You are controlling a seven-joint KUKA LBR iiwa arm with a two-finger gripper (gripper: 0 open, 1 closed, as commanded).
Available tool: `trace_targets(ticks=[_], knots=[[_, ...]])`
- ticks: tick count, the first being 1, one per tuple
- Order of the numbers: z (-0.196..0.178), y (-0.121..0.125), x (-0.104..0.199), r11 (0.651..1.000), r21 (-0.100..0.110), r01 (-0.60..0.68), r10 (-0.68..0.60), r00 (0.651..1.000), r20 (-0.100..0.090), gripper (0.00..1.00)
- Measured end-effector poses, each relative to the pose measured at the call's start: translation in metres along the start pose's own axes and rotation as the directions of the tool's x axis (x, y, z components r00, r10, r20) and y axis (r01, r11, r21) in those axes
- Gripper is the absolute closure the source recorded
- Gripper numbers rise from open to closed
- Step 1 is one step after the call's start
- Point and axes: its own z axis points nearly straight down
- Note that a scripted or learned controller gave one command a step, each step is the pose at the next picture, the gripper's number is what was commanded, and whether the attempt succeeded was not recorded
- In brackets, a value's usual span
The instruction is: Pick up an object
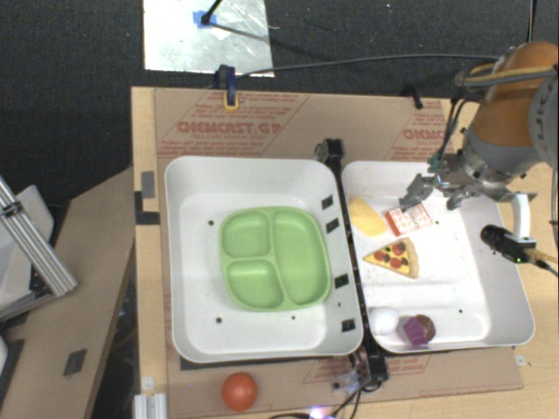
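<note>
Hanging with fingers apart, gripper [425, 188] just above the small red-and-white packet [409, 219] in the right bin [507, 308] beside the pizza slice [395, 257], light, thin, best pinched by its edges.

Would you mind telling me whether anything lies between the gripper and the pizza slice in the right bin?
Yes. The gripper hovers over the red-and-white packet, which lies between it and the pizza slice. The yellow piece sits to the packet's left, off the direct line.
</note>
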Motion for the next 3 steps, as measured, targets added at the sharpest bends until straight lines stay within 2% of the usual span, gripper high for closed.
trace_targets(ticks=[1, 3], knots=[[-0.007, 0.003, 0.0, 1.0, -0.012, 0.002, -0.002, 1.0, 0.001, 0.0], [0.093, 0.008, 0.01, 1.0, -0.015, 0.002, -0.002, 1.0, 0.003, 0.0]])
